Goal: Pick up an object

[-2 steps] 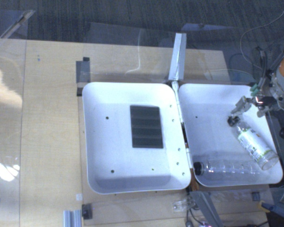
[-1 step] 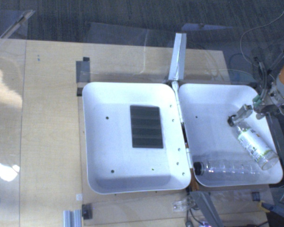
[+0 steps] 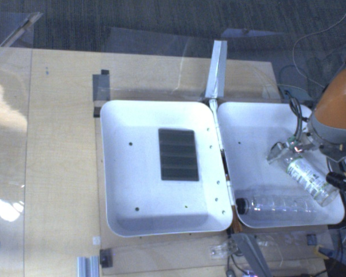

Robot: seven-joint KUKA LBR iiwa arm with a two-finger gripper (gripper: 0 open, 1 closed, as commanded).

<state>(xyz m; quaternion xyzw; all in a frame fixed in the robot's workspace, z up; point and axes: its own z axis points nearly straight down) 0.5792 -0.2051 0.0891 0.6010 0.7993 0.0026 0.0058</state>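
A: Bottle (image 3: 307, 176), clear plastic, lies tilted in your right bin (image 3: 248, 137), just under the end effector (image 3: 292, 146).

B: Grip state?

A: You cannot tell from here. A second clear bottle (image 3: 277, 205) lies along the front wall. Left bin (image 3: 132, 126) holds a dark ridged block (image 3: 178, 154).

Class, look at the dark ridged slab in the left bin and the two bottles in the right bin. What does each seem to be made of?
The dark slab: matte, dull black-grey with raised bands, probably rubber or foam, though plastic is possible. The lying bottle: clear glossy plastic, since the bin shows through it; its cap is dark. The tilted bottle near the end effector: likewise see-through with highlights, likely thin plastic.
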